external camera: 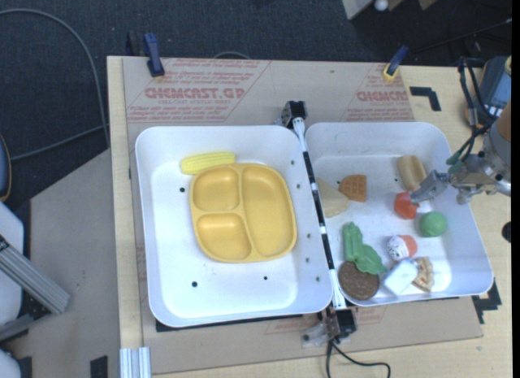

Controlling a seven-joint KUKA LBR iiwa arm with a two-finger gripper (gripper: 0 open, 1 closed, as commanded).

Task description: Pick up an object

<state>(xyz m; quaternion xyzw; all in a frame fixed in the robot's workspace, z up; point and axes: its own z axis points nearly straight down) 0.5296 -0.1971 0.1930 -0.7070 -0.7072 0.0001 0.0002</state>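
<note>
The right bin (382, 136) holds several toy foods. A tan bun (411, 171) lies at the back, with a red tomato (404, 206) in front of it and a green ball (433, 223) to the tomato's right. A brown waffle piece (353, 187) lies left of them. My gripper (431, 188) reaches in from the right, low over the bin's right side, its tip just above and right of the tomato and next to the bun. I see nothing held in it.
Near the right bin's front lie a green leafy piece (358, 251), a round brown cookie (358, 280), a red-and-white piece (400, 246), a white block (401, 275) and a pizza slice (423, 272). The left bin (162, 206) holds a yellow divided plate (280, 242) and a corn cob (208, 161).
</note>
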